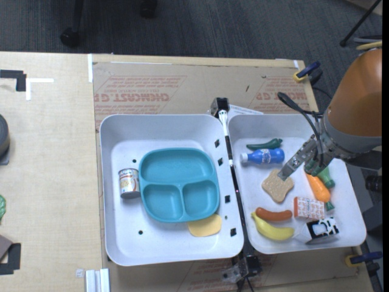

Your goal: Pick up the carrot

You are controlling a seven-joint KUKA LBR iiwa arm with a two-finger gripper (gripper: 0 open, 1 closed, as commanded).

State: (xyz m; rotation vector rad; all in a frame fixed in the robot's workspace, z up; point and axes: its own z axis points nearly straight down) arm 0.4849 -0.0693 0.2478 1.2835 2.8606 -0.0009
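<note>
You had the carrot in the right bin, near its right wall, lying just below and to the right of the gripper. Its long axis ran diagonally, with the green top toward the wall. The state of the jaws I could not tell.

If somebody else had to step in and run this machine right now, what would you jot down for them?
Tool: low in the right bin, over the bread slice, with nothing visibly in its grip; whether it is open or shut is unclear.
Carrot: lying in the right bin, just right of the tool, beside the orange carton.
Done: arm has reached into the correct bin.
Left: shift onto the carrot, grasp it, lift it.
</note>
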